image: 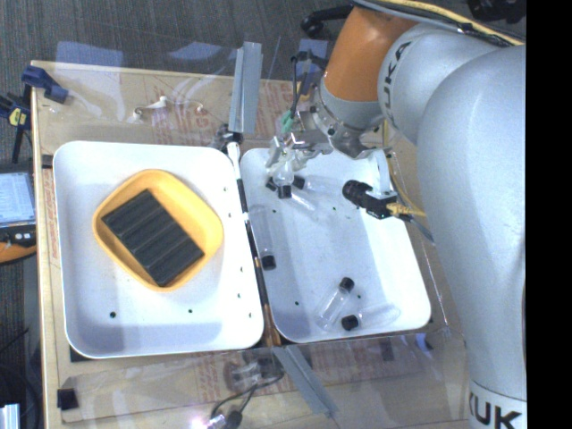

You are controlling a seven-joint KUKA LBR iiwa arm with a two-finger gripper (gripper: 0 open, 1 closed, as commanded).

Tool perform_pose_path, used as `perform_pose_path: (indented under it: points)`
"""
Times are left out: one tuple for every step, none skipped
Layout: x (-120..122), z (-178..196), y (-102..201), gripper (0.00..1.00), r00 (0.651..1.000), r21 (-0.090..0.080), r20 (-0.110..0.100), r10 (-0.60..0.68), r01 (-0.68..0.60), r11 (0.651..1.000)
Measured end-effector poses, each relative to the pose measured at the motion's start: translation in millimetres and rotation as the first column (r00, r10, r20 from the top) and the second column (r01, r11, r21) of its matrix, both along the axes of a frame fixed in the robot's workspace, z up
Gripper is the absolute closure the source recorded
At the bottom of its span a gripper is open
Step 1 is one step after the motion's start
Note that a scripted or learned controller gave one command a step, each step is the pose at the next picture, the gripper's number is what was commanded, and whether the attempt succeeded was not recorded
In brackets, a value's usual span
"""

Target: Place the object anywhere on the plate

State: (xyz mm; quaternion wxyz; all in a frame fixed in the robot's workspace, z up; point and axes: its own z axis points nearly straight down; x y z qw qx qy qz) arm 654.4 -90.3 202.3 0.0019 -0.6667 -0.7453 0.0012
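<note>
A yellow plate (pixel 207 217) lies in the left bin (pixel 80 315) and carries a dark ridged rectangular pad (pixel 150 236). My gripper (pixel 284 170) hangs low over the far left corner of the right bin (pixel 402 280), close to the divider between the bins. A small black-capped clear piece (pixel 286 189) sits right under its tip; whether it is gripped is unclear. Two clear vials with black caps (pixel 336 297) (pixel 352 320) lie near the front of the right bin. A small black bit (pixel 268 261) rests by that bin's left wall.
The arm's grey body and orange band (pixel 362 56) cover the right side of the scene. A black connector with a yellow cable (pixel 368 197) hangs over the right bin. A metal rail (pixel 243 83) stands behind the bins, and clamps and cables line the bench edges.
</note>
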Motion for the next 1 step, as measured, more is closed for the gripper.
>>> perform_pose_path:
  points:
    - [-20.6,-10.3,54.0,1.0,0.965,0.001,-0.001,0.262,-0.262,0.965]
